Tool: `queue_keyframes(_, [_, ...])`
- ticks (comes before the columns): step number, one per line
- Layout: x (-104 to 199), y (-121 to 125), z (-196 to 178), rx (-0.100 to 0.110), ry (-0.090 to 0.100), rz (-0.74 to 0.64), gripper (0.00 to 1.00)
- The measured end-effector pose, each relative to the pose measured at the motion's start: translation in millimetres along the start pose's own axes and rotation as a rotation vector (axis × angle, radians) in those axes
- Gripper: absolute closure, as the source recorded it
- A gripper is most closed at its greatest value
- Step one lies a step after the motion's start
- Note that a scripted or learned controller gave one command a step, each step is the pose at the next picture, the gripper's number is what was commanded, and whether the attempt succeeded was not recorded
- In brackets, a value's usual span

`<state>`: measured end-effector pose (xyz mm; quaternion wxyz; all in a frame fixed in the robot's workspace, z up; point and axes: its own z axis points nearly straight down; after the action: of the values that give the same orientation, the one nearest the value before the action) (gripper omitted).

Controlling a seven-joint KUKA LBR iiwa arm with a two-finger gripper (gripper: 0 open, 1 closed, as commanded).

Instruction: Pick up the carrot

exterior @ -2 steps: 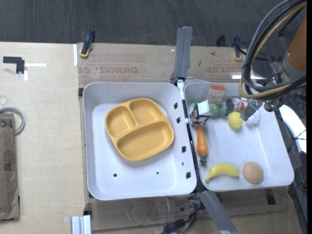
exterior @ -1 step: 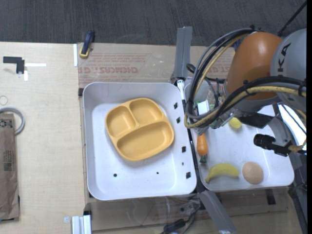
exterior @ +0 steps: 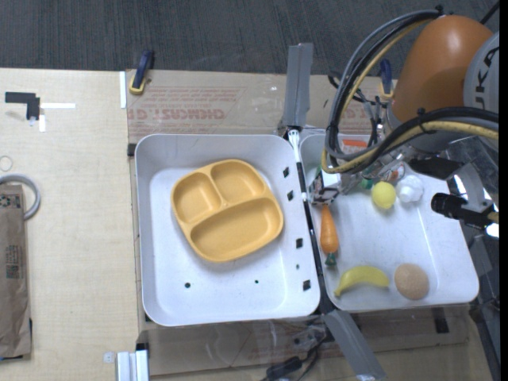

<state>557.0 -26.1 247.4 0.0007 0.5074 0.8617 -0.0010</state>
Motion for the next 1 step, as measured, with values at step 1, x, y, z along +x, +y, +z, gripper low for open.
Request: queue_keyframes(1, [0.1,0.0,0.0,0.000,0.000,0.000,0.00])
